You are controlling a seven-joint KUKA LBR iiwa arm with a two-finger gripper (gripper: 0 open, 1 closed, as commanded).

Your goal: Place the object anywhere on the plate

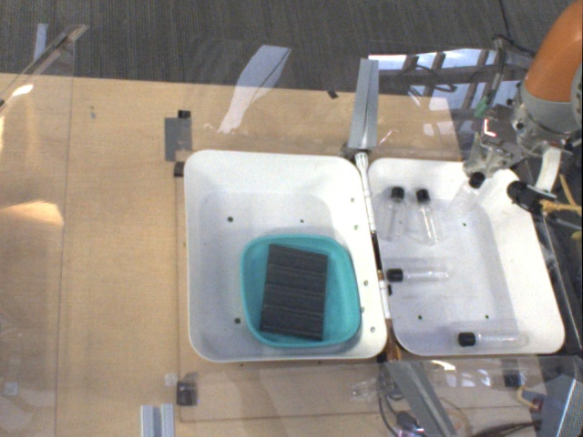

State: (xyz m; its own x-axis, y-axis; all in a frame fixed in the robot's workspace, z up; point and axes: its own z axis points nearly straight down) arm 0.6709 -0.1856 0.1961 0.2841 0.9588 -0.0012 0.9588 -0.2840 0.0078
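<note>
No text I can read anywhere from my feed, no label or number on the teal plate (344, 285), none on the dark ribbed block (294, 291) lying on it, the white bins (205, 244) unmarked, the clear vials (426, 218) too small to make out any print

2 white bins (205, 271) sit side by side — the left has 1 teal plate (344, 285) bearing 1 dark ridged block (293, 291); the right has 4 clear black-capped vials (426, 215).

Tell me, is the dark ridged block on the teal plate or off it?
On it: the block lies flat inside the plate.
</note>
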